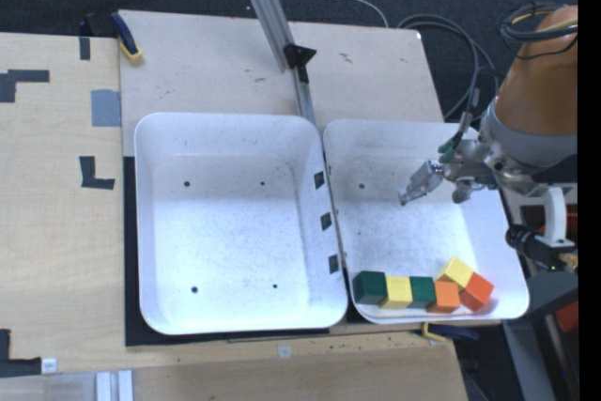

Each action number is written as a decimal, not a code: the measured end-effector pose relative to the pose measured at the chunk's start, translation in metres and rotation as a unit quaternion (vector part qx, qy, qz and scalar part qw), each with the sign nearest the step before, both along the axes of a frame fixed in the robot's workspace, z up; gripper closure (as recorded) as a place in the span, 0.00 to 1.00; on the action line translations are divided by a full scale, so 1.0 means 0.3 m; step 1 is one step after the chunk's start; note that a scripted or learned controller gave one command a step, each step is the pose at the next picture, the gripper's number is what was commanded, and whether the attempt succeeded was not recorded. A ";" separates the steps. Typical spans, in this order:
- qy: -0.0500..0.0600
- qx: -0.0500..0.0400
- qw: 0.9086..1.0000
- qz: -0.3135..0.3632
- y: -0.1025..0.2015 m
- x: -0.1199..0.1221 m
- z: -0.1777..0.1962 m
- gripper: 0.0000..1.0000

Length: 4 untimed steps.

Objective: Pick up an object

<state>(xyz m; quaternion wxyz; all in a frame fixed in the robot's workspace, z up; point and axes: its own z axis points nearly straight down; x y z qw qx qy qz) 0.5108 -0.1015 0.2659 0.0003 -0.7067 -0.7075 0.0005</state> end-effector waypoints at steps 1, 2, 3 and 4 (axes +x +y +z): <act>-0.001 -0.001 1.000 0.000 -0.090 0.165 -0.006 0.00; -0.002 0.000 1.000 0.001 -0.078 0.280 0.091 0.00; 0.003 0.000 1.000 -0.004 -0.248 -0.001 0.003 0.00; -0.001 -0.001 1.000 0.000 -0.326 0.088 0.026 0.00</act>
